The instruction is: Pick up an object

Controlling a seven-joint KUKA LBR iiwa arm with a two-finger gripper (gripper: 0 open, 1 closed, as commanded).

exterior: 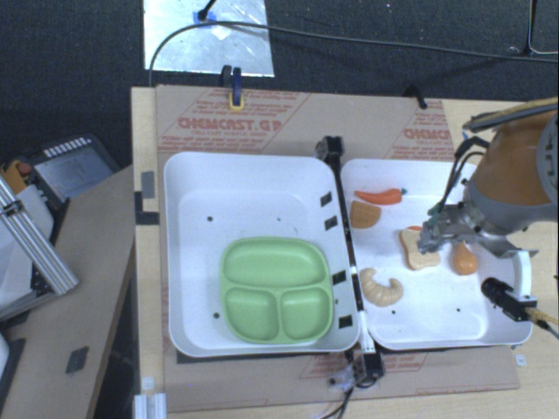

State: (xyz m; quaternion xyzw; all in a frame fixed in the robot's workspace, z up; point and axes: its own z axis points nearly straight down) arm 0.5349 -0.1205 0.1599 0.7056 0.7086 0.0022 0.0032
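Gripper [430, 237] sits low in the right bin [437, 314], centre right of the frame. It is directly over the upper right end of a tan slice [414, 255]. It looks to be touching or nearly touching the slice, and contact is not clear. Can't tell if the gripper is spread or pressed together, because the head hides it from above. No object is visibly pinched. The arm [517, 177] comes in from the right edge, with its orange band above the wrist.

Other items in the right bin:
- carrot [378, 196] with a green tip, upper left part of the bin, lying roughly level
- round orange piece [364, 215] just below the carrot, near the bin's left wall
- curved tan piece [383, 289] at lower left of the bin, apart from the slice
- orange lump [464, 259] just right of the slice, below the wrist

Left bin [203, 190] is at frame centre and holds a green plate [275, 288] with three sections. The plate lies flat in the bin's lower half. The two bins sit side by side, touching along the middle.

Both bins rest on a cardboard sheet [262, 122] with red print. A yellow clamp [235, 96] is on its top edge, and a silver sheet [206, 20] lies beyond it at the upper left.
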